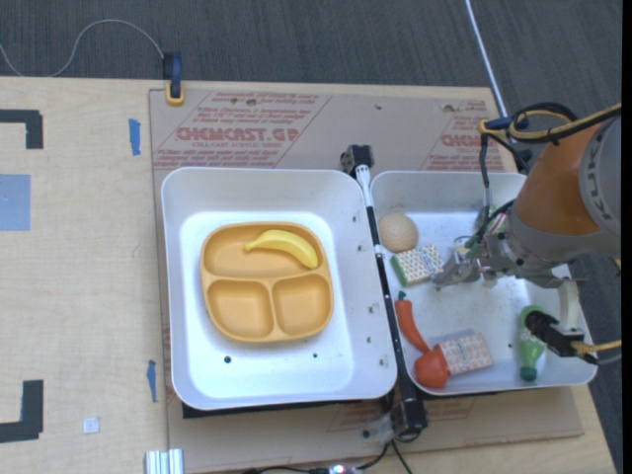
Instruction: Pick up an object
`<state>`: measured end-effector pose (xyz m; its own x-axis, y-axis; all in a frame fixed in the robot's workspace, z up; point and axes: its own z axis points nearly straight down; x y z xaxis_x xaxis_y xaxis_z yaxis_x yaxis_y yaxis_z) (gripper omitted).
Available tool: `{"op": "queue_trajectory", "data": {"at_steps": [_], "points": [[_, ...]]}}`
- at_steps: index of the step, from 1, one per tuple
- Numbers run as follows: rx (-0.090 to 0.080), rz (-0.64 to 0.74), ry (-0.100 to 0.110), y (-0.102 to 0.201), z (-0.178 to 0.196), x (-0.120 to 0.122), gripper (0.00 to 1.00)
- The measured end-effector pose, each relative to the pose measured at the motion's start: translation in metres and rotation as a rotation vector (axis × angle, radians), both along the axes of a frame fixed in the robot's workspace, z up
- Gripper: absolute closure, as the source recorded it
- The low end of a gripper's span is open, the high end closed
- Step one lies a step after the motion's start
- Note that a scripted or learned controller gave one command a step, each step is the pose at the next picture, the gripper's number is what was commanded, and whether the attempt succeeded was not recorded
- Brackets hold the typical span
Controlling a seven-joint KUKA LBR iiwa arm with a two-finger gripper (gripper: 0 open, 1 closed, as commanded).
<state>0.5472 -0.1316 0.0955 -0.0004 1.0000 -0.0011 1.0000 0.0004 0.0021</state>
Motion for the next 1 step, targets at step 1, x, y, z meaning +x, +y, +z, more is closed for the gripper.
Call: {"op": "queue_trajectory", "data": {"at_steps": [1], "points": [[-0.006, -0.001, -0.017, 0.0341, -0.0054, -0.0597, 0.0]]}}
